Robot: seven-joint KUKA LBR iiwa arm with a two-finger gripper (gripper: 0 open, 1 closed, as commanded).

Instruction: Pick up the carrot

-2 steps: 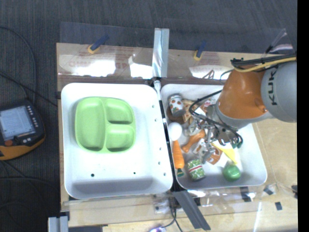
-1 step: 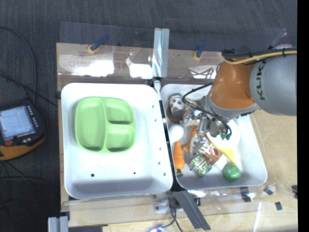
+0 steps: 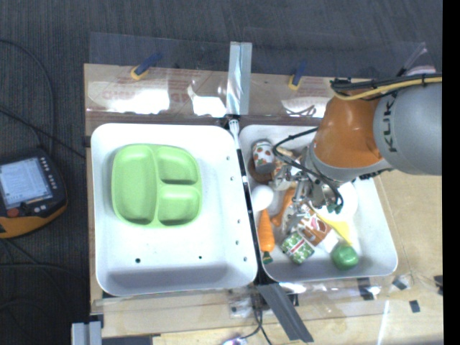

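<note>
The carrot (image 3: 265, 232) lies in the right bin (image 3: 377, 214), hard against that bin's left wall, its length running roughly along the wall with the lower end near the front corner. Just to its right sits a crowd of other items: a small printed carton (image 3: 305, 239), a green ball-like fruit (image 3: 345, 256), a yellow piece (image 3: 341, 230), a brown and white figure (image 3: 261, 158) further back, and another orange piece (image 3: 287, 200) that rises slantwise toward the wrist.

The gripper (image 3: 310, 196) hangs over the middle of this clutter, a little to the right of the carrot and not on it. Cables and the wrist hide its tips, so I cannot tell whether it is released or clenched; nothing is visibly held.

The likely failures follow from that layout. With the carrot pressed to the wall, one side of a grasp may have no room to descend and could strike the rim. Coming down where it hangs now, it would probably meet the carton or the other orange piece instead. The left bin (image 3: 108, 264) holds a green divided plate (image 3: 154, 184), well apart from all this.
</note>
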